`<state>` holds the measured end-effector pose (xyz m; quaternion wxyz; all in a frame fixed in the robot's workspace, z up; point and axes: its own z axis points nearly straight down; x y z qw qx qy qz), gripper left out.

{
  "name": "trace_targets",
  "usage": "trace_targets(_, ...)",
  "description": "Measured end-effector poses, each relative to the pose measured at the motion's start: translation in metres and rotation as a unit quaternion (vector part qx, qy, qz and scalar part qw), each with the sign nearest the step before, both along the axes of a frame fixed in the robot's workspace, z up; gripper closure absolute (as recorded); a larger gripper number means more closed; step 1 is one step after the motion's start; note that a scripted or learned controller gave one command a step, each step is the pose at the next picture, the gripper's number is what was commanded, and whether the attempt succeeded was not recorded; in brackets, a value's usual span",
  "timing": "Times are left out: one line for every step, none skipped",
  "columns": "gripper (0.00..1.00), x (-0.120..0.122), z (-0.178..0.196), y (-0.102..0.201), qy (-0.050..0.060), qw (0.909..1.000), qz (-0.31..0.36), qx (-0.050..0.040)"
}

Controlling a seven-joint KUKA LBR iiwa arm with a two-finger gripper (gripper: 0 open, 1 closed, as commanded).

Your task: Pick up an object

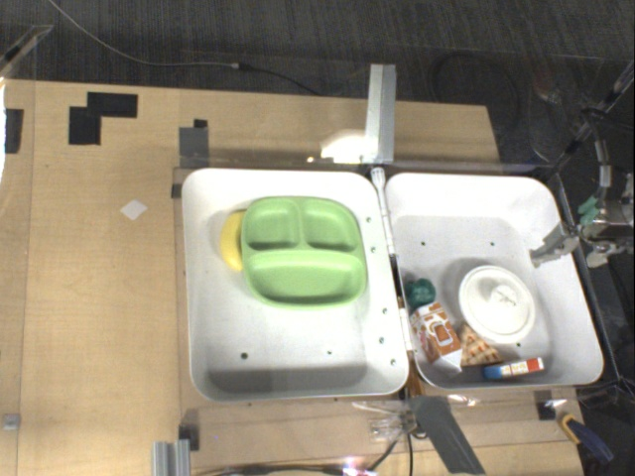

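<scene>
The right bin (466,201) holds a white round bowl (497,301), a small dark green object (421,292), an orange and white snack packet (435,331), a brown waffle-like piece (478,349) and a marker with red and blue ends (514,368). In the left bin (213,335) lies a green divided plate (302,249) with a yellow object (230,241) poking out at its left side. My gripper (562,246) hangs at the right bin's right rim, up and to the right of the white bowl, with nothing seen in it.
A metal post (381,112) stands behind the seam between the bins. Cables and arm parts (605,191) crowd the far right edge. Black markers (99,115) lie on the wooden bench at the left.
</scene>
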<state>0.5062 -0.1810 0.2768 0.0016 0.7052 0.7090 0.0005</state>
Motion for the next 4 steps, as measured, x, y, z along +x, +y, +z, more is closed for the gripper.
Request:
trace_targets(0.0, -0.018, -0.12, 0.031, -0.001, 0.9792, 0.203, -0.0006)
trace_targets(0.0, 0.002, -0.155, 0.058, -0.007, 0.9528, 0.303, -0.0053)
trace_targets(0.0, 0.016, -0.165, 0.065, -0.021, 0.9143, 0.404, -0.0238)
trace_targets(0.0, 0.016, -0.165, 0.065, -0.022, 0.9143, 0.404, -0.0242)
